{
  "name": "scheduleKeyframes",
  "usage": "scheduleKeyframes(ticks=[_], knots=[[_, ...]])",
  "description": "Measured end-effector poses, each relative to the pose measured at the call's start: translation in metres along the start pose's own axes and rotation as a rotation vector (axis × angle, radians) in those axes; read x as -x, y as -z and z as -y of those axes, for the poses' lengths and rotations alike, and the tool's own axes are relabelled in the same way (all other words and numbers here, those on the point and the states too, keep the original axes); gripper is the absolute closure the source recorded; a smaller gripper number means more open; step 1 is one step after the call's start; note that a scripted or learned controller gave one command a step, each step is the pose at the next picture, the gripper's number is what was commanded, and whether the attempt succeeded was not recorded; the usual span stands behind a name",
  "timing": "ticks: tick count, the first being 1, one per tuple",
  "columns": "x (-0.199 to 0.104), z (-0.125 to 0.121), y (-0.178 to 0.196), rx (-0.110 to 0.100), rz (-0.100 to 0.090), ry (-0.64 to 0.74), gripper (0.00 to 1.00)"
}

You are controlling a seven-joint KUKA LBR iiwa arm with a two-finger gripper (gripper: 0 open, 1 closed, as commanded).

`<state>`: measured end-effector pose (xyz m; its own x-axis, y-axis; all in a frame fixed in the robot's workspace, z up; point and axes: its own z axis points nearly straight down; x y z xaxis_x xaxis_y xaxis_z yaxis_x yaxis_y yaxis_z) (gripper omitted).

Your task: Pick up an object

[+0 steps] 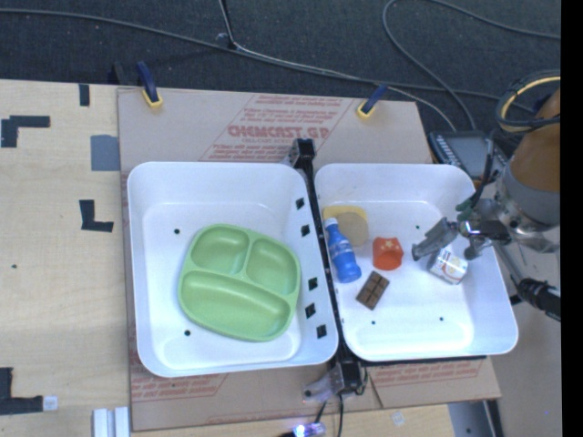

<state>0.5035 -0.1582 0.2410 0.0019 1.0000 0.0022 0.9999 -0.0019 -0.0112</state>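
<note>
The right bin (410,173) holds a blue bottle (343,253) lying beside a yellowish round piece (353,222), a small red block (388,253), a brown chocolate-like bar (372,290) and a small silver-white can (449,266) near its right wall. My gripper (452,248) hangs low over the right side of this bin, directly above the can. It is open, with one dark finger (432,240) stretched left toward the red block and the other on the can's right. The can lies on the bin floor, not gripped.
A green divided plate (241,281) lies in the left bin (219,173). A black divider (314,244) runs between the bins. The arm's grey body with its orange band (537,157) stands over the right bin's right edge. Cables cross the dark floor behind.
</note>
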Motion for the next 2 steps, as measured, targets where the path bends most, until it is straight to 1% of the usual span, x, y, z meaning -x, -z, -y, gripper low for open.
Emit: scheduleKeyframes(ticks=[1,2], knots=[[0.000,-0.002,0.005,0.010,0.002,0.003,0.00],[0.008,0.000,-0.054,0.005,0.001,0.001,0.00]])
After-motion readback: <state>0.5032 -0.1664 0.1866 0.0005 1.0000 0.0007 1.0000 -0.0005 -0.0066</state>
